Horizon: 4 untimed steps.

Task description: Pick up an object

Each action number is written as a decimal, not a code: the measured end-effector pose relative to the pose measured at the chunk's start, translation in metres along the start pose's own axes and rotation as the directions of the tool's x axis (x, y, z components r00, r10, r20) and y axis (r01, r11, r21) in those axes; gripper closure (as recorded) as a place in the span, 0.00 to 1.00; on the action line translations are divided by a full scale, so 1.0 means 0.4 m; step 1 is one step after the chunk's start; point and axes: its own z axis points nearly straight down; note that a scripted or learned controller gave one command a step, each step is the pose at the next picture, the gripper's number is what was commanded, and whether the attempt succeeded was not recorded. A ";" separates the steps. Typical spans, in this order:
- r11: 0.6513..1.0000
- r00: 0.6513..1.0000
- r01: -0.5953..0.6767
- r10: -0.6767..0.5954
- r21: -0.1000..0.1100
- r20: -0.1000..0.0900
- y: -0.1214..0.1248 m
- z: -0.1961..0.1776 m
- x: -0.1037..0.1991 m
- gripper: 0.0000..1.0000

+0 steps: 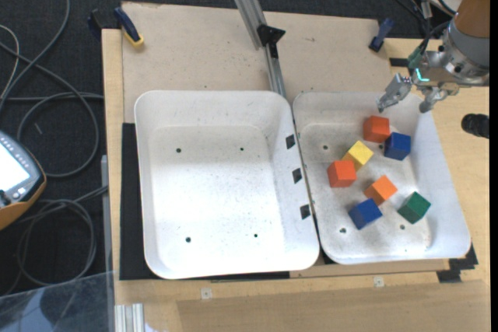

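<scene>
The right bin [436,167] holds several small blocks: an orange-red one [377,127], a dark blue one [398,145], a yellow one [359,153], a red-orange one [341,172], an orange one [382,188], a blue one [364,213] and a green one [414,207]. My gripper [410,96] hangs above the bin's far right corner, just beyond the orange-red block. Its two fingers are spread apart and nothing sits between them.
The left bin [148,167] lies beside the right one. A slanted metal post [249,4] rises at the back between the bins. Blue clamps [129,26] [380,35] grip the board's far corners. Cables lie on the floor at left.
</scene>
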 end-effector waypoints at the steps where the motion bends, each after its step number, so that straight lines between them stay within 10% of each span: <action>1: 1.000 1.000 0.002 -0.002 -0.004 0.002 0.002 -0.007 0.000 0.00; 4: 1.000 1.000 0.000 0.000 -0.016 0.013 0.057 0.343 0.002 0.00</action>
